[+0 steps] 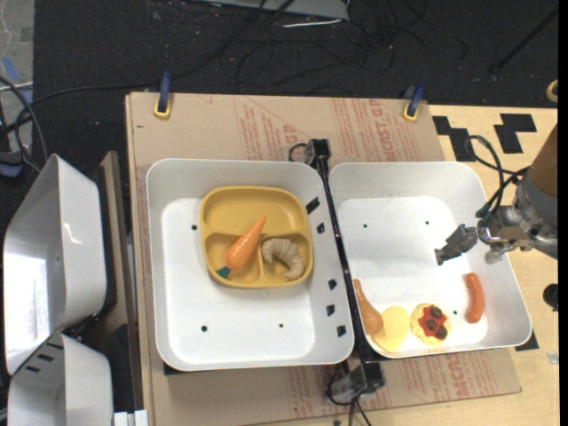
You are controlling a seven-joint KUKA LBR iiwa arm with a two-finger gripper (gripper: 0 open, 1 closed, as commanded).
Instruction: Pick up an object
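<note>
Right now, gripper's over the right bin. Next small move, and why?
Probably shift the gripper toward the near right corner and lower it over the sausage. The gripper hangs over bare floor of the right bin with nothing between its fingers, and the sausage is the closest item, lying apart from the pizza slice, so it looks like the easiest pick.

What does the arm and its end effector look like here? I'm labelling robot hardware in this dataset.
The arm enters at the right edge as a rounded tan-orange and grey segment. Below it sits a grey metallic wrist block with a black cable looping beside it. The end effector is dark grey to black, narrow and angular.
</note>
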